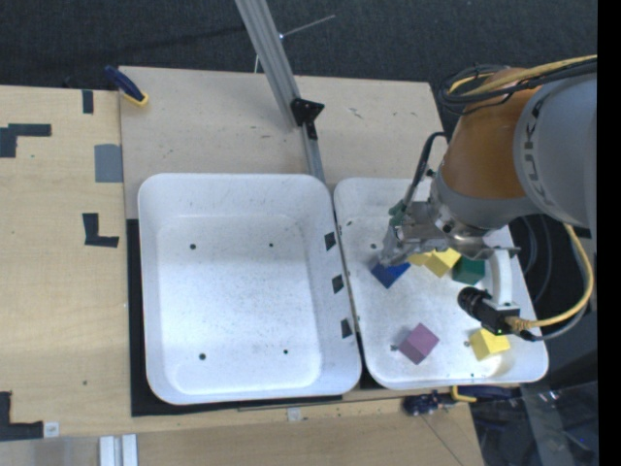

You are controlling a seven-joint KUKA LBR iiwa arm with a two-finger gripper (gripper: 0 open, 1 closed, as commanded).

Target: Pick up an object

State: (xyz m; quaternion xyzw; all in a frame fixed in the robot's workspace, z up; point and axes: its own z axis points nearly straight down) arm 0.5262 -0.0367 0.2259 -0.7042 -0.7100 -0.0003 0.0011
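My gripper (398,256) is low in the right bin (364,212), its tip right at a blue block (389,275) that lies just below it. A yellow block (436,260) sits against the gripper's right side, with a dark green block (470,269) beyond it. A purple block (418,343) lies nearer the bin's front, and another yellow block (488,343) sits at the front right corner. The arm's body hides the bin's back right part.
The left bin (238,284) sits beside the right one, sharing a raised rim. A grey metal pole (277,56) slants over the bench behind the bins. Black and yellow cables (505,314) run along the right bin's right edge.
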